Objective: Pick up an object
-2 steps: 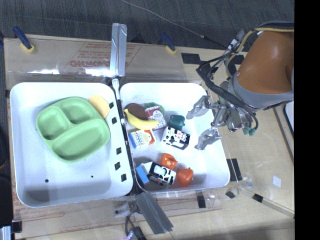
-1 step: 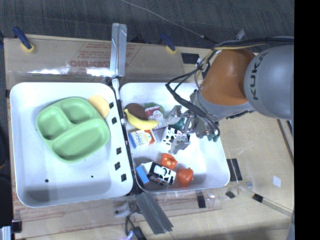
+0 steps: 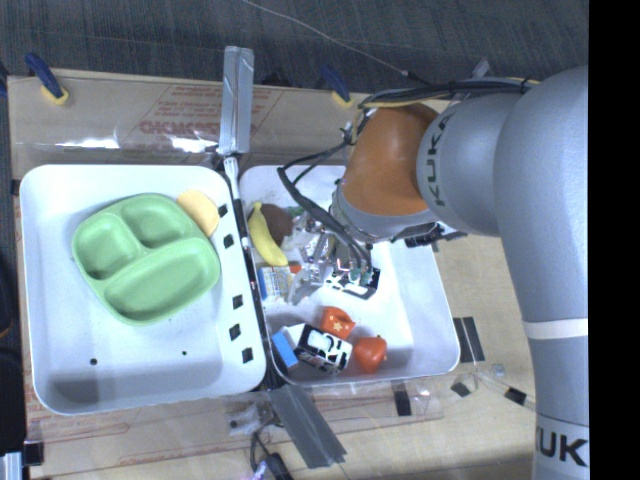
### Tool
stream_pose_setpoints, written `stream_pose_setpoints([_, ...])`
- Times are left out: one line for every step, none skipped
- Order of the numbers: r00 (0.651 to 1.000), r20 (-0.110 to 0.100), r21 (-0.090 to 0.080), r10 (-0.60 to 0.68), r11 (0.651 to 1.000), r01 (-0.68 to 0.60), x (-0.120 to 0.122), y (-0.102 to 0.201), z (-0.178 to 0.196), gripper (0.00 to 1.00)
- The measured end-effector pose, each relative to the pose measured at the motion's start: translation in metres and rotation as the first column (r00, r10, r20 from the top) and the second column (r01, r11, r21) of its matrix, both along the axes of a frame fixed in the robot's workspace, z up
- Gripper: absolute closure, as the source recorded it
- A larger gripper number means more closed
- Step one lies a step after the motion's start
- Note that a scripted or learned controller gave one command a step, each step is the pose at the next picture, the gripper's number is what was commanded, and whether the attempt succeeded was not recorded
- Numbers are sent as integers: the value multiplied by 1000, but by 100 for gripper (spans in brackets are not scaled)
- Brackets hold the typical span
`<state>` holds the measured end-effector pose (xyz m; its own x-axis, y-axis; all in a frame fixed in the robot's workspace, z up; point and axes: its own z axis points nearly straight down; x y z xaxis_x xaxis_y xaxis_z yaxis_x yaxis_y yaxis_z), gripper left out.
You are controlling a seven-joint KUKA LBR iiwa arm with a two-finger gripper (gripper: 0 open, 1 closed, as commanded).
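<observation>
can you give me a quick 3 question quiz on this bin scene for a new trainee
1. True or false: the green divided plate lies in the same bin as the banana.
2. Which bin is the pincer over? A) left bin B) right bin C) neither
3. Fill in: two red, tomato-like items lie near the ______ edge of the right bin.

Key
1. False. The plate is in the left bin, with a yellow piece at its upper right rim; the banana is in the right bin.
2. B
3. Lower, beside a black and white packet.
</observation>
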<state>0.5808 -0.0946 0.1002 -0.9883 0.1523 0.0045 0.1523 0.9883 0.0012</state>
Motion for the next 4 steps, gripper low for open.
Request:
stream_pose_setpoints([1000,7,-3,18,1000,-18,15,-32,13,0])
stream_pose_setpoints([966,10,-5,259,966,-259,-44,-9,-4,0])
stream_pose_setpoints([971,45,-24,233,972,-232,-66,-9,2,0])
stream_pose_setpoints([977,58,-31,206,978,-204,-75,-10,5,0])
